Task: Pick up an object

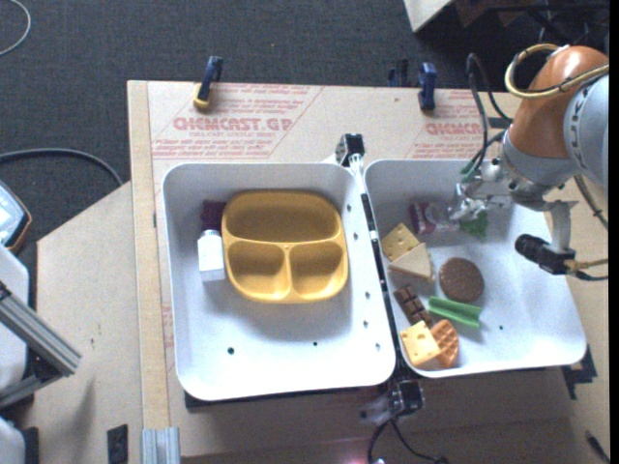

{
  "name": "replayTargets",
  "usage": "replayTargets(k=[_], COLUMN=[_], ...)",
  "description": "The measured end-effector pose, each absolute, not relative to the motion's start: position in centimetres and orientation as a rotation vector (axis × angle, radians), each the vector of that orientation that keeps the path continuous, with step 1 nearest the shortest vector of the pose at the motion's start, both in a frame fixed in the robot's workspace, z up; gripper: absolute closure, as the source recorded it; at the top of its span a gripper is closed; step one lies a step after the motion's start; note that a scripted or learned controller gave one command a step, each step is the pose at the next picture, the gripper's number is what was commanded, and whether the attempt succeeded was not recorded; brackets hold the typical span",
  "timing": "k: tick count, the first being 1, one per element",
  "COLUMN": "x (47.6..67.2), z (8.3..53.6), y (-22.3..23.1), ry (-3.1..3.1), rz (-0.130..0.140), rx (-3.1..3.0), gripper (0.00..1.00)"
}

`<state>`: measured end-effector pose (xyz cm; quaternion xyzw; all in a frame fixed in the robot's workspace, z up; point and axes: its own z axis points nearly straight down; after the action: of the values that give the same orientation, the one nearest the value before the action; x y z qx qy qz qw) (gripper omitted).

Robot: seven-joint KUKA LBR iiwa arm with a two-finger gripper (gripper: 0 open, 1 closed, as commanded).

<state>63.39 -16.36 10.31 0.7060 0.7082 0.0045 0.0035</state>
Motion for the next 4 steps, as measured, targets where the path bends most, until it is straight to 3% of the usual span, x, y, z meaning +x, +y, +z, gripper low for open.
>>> replayTargets(k=[3, 4], x=[64.3, 60.5], z=[22.8, 23.5], y=[-16.4, -12.8], ry=[2.218, 2.227], rz=[0.005, -0.002], rx=[2.216, 2.222], gripper=[1.0, 1.0])
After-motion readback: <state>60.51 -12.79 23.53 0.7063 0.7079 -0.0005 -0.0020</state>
